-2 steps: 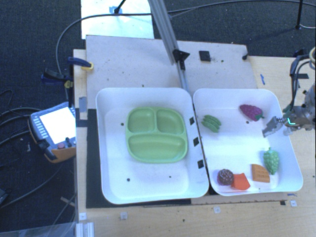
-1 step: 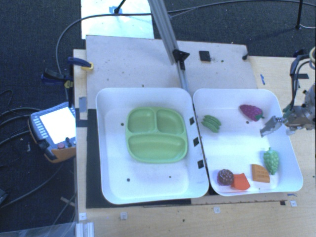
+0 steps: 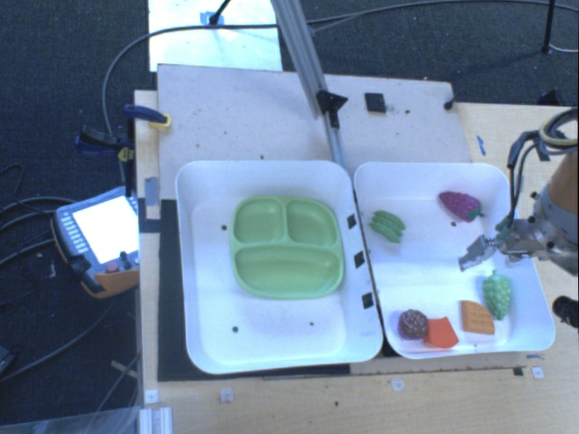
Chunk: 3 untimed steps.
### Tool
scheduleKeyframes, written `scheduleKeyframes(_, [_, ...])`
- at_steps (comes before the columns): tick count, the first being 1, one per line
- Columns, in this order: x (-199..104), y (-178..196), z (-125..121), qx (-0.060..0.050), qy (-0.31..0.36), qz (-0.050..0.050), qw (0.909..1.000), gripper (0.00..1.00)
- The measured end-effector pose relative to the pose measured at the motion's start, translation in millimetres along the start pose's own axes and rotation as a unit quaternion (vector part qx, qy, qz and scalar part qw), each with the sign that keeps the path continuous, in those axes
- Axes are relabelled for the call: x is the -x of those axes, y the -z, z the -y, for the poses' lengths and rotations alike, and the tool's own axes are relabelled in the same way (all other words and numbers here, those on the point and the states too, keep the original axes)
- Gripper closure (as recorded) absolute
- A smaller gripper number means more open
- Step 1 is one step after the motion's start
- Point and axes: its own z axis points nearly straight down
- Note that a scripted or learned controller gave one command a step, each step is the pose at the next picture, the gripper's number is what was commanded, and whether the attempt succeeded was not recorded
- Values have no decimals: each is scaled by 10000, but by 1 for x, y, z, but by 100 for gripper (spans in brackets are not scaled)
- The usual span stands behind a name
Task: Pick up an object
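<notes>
Your claw (image 3: pixel 481 253) hangs over the right bin (image 3: pixel 425 183), close to that bin's right wall; whether it is spread or pressed together, you cannot tell. Just beside it, toward the bin's near right corner, lies a green grape bunch (image 3: pixel 497 295), apart from the claw. An orange cracker (image 3: pixel 477 317) sits just beside the grapes, with a red wedge (image 3: pixel 441 333) and a dark round berry (image 3: pixel 413 324) along the near wall. A purple grape bunch (image 3: pixel 460 205) lies near the far wall, a green pod (image 3: pixel 388 225) toward the left wall. Your left bin (image 3: pixel 204 269) carries a green divided plate (image 3: pixel 288 247).
</notes>
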Motion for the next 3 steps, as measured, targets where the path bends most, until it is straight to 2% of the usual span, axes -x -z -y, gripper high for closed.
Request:
scheduleKeyframes(1, [-3,-62,4,-5,-1,-3,10000,0])
scheduleKeyframes(2, [-3,-90,2,30,6,8,10000,0])
scheduleKeyframes(3, [-3,-80,2,37,1,10,10000,100])
